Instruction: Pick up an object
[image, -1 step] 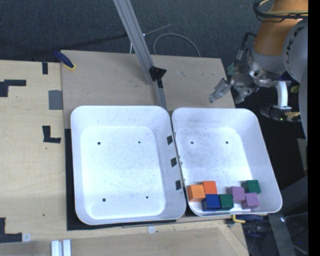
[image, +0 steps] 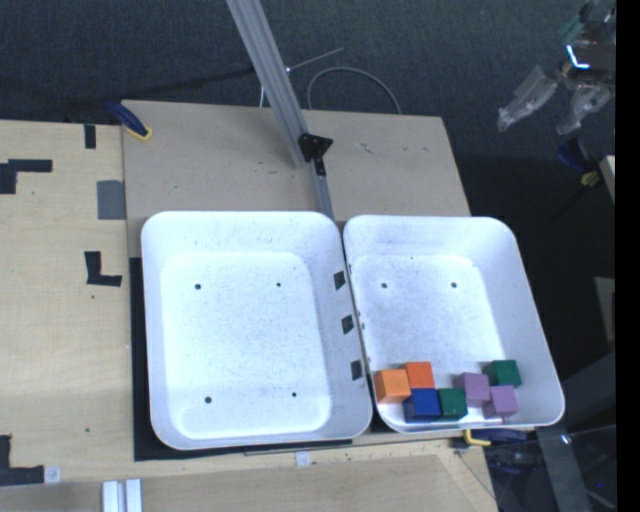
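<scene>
Blocks (image: 447, 390) sit clustered along the near wall of the right bin (image: 520, 262), orange, blue, green and purple pressed close together, none lifted yet. My gripper (image: 552, 98) hangs high at the far right, well apart from them, fingers spread and holding nothing. All the picking remains. That wall crowds the blocks; the bin's far half offers open room for my descent.
</scene>
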